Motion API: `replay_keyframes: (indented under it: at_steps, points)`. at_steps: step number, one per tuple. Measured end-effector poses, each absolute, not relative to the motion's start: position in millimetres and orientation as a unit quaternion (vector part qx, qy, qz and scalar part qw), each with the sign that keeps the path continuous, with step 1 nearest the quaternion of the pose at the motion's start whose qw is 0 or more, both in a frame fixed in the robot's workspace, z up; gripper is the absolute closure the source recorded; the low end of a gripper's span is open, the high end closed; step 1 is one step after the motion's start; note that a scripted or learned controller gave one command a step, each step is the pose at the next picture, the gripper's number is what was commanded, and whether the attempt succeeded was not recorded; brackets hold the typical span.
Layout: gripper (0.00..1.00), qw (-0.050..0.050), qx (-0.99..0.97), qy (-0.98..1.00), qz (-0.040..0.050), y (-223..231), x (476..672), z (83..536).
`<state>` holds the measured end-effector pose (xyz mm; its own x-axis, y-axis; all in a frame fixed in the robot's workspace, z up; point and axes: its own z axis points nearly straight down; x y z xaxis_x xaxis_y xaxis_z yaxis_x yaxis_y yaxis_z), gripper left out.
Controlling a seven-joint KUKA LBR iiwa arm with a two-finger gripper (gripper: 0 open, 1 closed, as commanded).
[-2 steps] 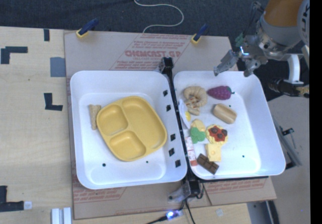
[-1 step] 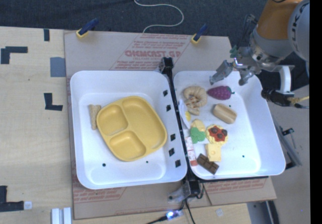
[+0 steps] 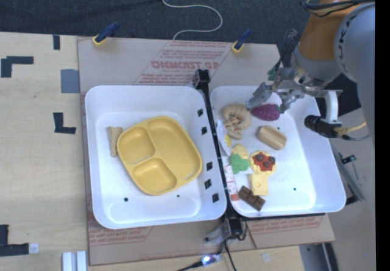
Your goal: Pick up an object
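The right bin point(image 3: 317, 172) holds toy food. A purple grape bunch point(image 3: 266, 112) lies near its back edge. A tan pastry point(image 3: 235, 119) sits to its left and a brown bread roll point(image 3: 272, 137) in front of it. My gripper point(image 3: 268, 104) hangs open just over the grape bunch, one finger on each side of it, with nothing lifted. Further forward lie a green and yellow piece point(image 3: 239, 159), a pizza slice point(image 3: 264, 162), a cheese wedge point(image 3: 259, 184) and a chocolate bar point(image 3: 251, 198).
The left bin point(image 3: 97, 111) holds a yellow divided plate point(image 3: 159, 154) and a tan cracker point(image 3: 113, 140) beside it. A red and white stick point(image 3: 228, 177) lies along the divider between the bins. The arm point(image 3: 332, 32) stands over the right bin's back corner.
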<state>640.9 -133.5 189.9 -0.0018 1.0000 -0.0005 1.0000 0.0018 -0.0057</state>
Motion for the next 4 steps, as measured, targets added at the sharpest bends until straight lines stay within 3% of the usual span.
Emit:
replay_keyframes:
  at_steps: [2,3,4]
  points:
    - [0.00,0.000,-0.707,-0.707,0.0006,-137,645.4,85]
    - [1.00,-0.001,-0.706,-0.708,-0.0039,-135,648.5,100]
    - [1.00,-0.002,-0.707,-0.708,-0.0013,-135,650.6,164]
